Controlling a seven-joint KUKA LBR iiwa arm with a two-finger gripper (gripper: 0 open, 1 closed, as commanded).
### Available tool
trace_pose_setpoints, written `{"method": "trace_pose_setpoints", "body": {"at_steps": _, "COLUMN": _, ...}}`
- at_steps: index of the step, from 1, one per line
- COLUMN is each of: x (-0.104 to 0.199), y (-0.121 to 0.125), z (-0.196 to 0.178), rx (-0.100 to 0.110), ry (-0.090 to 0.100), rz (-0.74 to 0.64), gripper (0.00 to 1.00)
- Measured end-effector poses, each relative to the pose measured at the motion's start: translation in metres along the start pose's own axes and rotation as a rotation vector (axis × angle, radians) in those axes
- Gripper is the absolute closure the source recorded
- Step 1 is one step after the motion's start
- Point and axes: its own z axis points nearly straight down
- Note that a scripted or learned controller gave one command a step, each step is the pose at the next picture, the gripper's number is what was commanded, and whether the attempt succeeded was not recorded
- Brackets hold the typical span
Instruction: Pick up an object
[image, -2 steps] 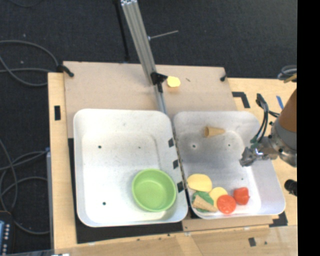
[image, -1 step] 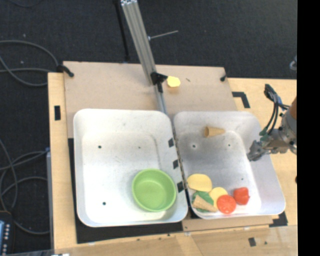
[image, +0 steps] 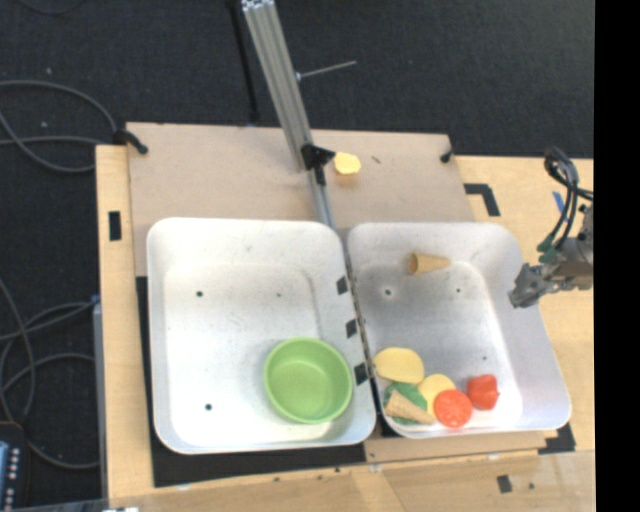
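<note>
Camera view, from above: the tool (image: 527, 287) sits cut off at the right bin's (image: 520, 330) right rim, its grip too blurred to tell. Toy foods (image: 436, 392) crowd that bin's near edge; a cone (image: 428, 263) lies near its far edge. A smooth green bowl (image: 308, 380) sits in the left bin (image: 200, 300) on the desk (image: 400, 180).
</note>
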Motion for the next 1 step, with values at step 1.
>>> {"method": "trace_pose_setpoints", "body": {"at_steps": 1, "x": 0.0478, "y": 0.0152, "z": 0.0182, "rx": 0.007, "ry": 0.002, "rz": -0.002, "gripper": 1.00}}
